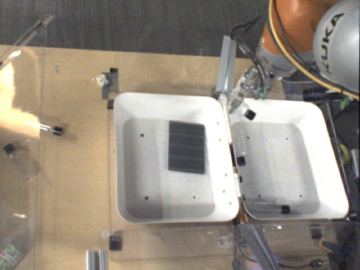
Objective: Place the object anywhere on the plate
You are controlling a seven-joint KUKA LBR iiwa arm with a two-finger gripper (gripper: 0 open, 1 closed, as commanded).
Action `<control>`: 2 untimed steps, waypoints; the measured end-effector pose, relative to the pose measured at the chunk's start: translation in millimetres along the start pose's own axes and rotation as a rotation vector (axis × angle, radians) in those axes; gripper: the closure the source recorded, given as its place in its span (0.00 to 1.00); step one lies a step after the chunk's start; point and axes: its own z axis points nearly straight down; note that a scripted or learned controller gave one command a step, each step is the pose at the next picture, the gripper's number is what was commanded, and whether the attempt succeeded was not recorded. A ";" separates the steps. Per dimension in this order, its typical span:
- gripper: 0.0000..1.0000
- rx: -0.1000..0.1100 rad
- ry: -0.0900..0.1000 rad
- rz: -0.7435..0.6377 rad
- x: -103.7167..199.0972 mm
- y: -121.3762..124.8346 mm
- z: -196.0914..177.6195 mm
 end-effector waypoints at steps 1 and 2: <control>1.00 -0.001 -0.001 -0.206 31.4 54.0 -24.1; 1.00 -0.001 0.001 -0.019 63.2 114.1 -45.4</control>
